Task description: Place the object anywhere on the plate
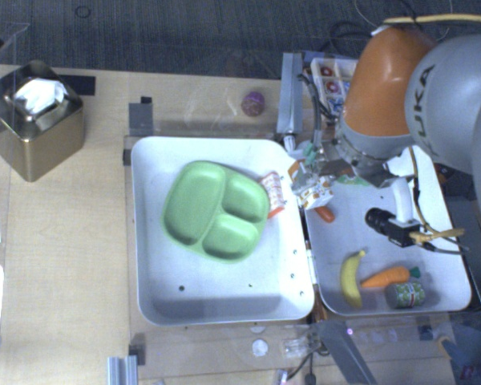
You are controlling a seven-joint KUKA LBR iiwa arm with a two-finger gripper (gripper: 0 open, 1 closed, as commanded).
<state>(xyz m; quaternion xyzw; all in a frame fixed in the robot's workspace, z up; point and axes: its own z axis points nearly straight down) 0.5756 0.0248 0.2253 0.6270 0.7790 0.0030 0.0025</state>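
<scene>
Camera view from where I stand: nearest me, at the front of the right bin (346, 239), lie a banana (351, 277), a carrot (385, 277) and a green can (406, 294), all close together. A little further back a small red thing (326, 213) sits alone. Just above it the hand (313, 173) hangs over the wall between the bins, with a crumpled packet (314, 191) right under it. I cannot tell whether the hand is open or gripping that packet. It looks to me like the carry step, with the packet as the object in transit. It sits just beside the green divided plate (212, 207) in the left bin (216, 295), but is not yet over it. A white-and-red wrapper (272, 191) leans on the plate's right rim, in the path. The next move calls for a short shift left, clear of that wrapper, then a release over one of the compartments. Far back on the desk (56, 255) stand a brass-coloured box (36, 127) and a small purple ball (253, 103).
</scene>
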